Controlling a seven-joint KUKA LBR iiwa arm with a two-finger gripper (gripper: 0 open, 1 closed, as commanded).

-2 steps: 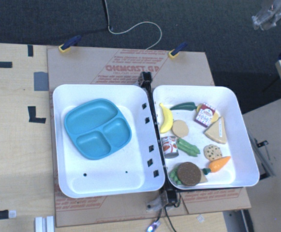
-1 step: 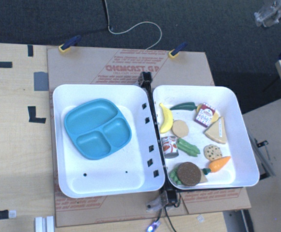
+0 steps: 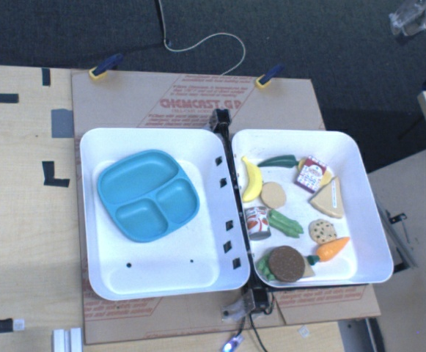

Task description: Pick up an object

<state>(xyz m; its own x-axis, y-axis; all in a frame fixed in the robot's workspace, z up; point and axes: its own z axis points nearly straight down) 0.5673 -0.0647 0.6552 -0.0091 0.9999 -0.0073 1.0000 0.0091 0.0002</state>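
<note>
Along the right bin's (image 3: 359,160) left rim crowd the banana (image 3: 251,179) and can (image 3: 257,222); claw's state: cannot tell.

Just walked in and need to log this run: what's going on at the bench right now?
Nothing is being handled at this moment. The left bin holds a blue divided plate. The right bin holds the toy food: a banana, a green pepper, a carrot, a small can, a cookie and a burger, among others. No pick has begun.
</note>
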